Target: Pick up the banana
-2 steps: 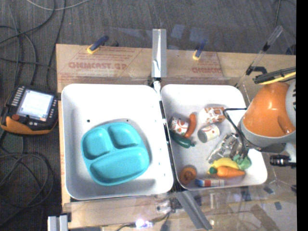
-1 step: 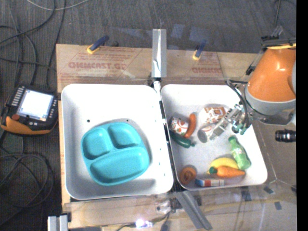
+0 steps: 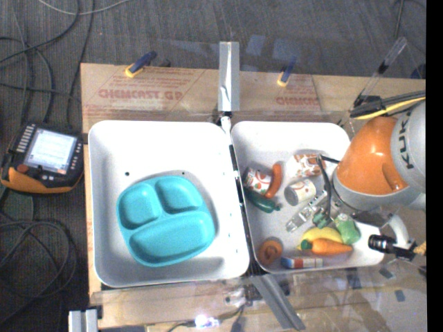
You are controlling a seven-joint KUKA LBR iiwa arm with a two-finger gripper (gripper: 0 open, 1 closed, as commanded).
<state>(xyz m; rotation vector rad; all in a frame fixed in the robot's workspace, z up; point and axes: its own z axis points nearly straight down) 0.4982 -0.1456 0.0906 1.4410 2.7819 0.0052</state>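
Seen from above at a slant, a brown tabletop (image 3: 104, 95) sits on dark grey carpet strewn with black cables, and carries two shallow white bins side by side. An orange-and-black control pendant (image 3: 41, 159) lies on the floor to the left.

Inside the left bin (image 3: 104, 144) sits a turquoise divided plate (image 3: 166, 218).

Toy food crowds the right bin (image 3: 277, 133). The banana (image 3: 318, 236), small and yellow, lies near the bin's front right corner, its long axis running roughly left to right. An orange carrot (image 3: 331, 248) lies along its near side, touching or almost touching it, and a green toy (image 3: 347, 229) sits just at its right end. A red-and-white tube (image 3: 302, 262) lies in front of them, and a brown round toy (image 3: 271, 247) to its left.

The grey arm with its orange band (image 3: 367, 164) reaches in from the right. Its hand (image 3: 320, 209) hangs just behind the banana, slightly toward the bin's back; whether the hand is open or closed cannot be told. Judging from this, the banana lies just toward the bin's front edge from the hand, and closing across its short width looks the likelier way to take it.
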